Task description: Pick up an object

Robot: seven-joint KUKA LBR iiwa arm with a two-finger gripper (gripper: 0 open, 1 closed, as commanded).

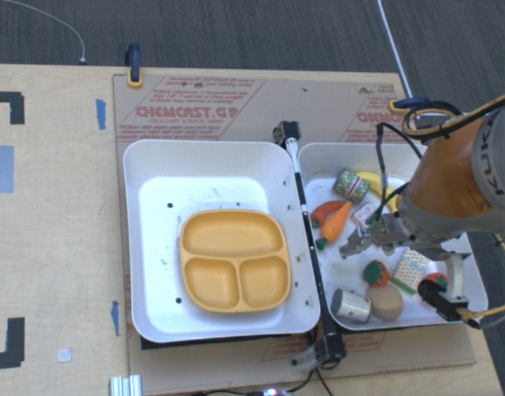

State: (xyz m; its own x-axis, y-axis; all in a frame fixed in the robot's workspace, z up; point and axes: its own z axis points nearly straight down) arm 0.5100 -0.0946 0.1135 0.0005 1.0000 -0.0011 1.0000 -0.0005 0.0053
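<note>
My gripper (357, 242) hangs low over the middle of the right bin (314, 165), its orange wrist reaching in from the right. Just left of it lie an orange carrot (337, 219) and a red piece (323, 209). An orange fruit with a green top (375, 272) sits right below the gripper. Further back are a green can (350, 184) and a yellow banana (375, 180). At the front lie a white cup (351, 305) on its side and a tan potato (388, 303). I see nothing held.
The left bin (145, 221) holds a yellow divided tray (234, 258). A pale checkered piece with a green edge (412, 267) lies under the wrist. A small green bit (322, 242) rests by the wall between the bins. A blue clamp (134, 63) grips the board's far edge.
</note>
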